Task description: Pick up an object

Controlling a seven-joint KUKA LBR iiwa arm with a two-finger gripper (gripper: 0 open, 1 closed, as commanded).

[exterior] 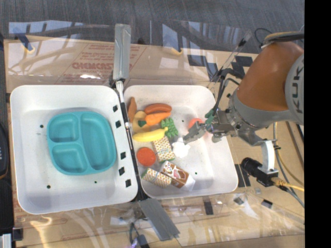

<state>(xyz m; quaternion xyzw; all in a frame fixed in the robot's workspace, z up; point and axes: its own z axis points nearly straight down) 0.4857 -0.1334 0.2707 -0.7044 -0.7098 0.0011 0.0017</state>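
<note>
so left bin (26, 138) holds a teal divided tray (81, 141); right bin (220, 169) holds toy food: banana (149, 135), carrot (154, 119), sausage (158, 108), tomato (146, 156), milk carton (174, 174). gripper (192, 134) sits low over the right bin beside a white piece (181, 149); can't tell how the jaws stand.

A grey arm (258, 115) with a broad orange band (266, 79), thin black cables, and dark metal gripper (199, 132).

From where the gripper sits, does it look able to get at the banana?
Probably yes. The gripper hangs over the right bin, and the banana lies on top of the toy pile to its left, uncovered. The broccoli beside it crowds the near end.
</note>
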